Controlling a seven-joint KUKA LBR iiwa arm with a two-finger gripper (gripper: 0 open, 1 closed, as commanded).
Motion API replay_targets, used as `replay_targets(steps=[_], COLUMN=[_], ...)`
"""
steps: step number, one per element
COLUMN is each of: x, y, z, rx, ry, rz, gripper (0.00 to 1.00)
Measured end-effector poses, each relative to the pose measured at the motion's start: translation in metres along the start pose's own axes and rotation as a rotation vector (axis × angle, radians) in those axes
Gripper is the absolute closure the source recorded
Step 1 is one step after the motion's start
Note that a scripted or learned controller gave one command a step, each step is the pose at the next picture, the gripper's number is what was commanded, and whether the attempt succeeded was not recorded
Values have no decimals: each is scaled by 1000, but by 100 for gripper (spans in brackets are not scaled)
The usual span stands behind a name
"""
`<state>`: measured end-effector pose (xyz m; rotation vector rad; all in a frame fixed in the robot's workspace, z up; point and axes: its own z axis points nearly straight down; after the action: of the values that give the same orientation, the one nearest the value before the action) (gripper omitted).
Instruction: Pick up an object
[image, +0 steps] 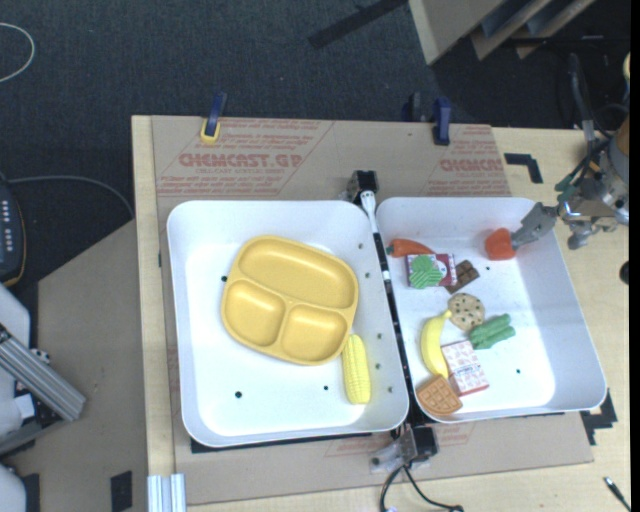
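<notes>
Red object sits in right bin, far corner, touching gripper tip. We cannot tell whether it is grasped. Risk we see: bin wall blocks approach, piece skids away.

Even overhead light, soft shadows. White bins bright, nearly washed out. Dark floor dim. Overall slightly soft focus; small detail perhaps blurred.
</notes>
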<state>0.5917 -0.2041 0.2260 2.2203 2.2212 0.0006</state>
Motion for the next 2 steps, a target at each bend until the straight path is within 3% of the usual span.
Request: replay_targets(steps=[2], x=[-4], y=[-2], z=[87], rx=[7], ry=[2], rz=[1], gripper=[0])
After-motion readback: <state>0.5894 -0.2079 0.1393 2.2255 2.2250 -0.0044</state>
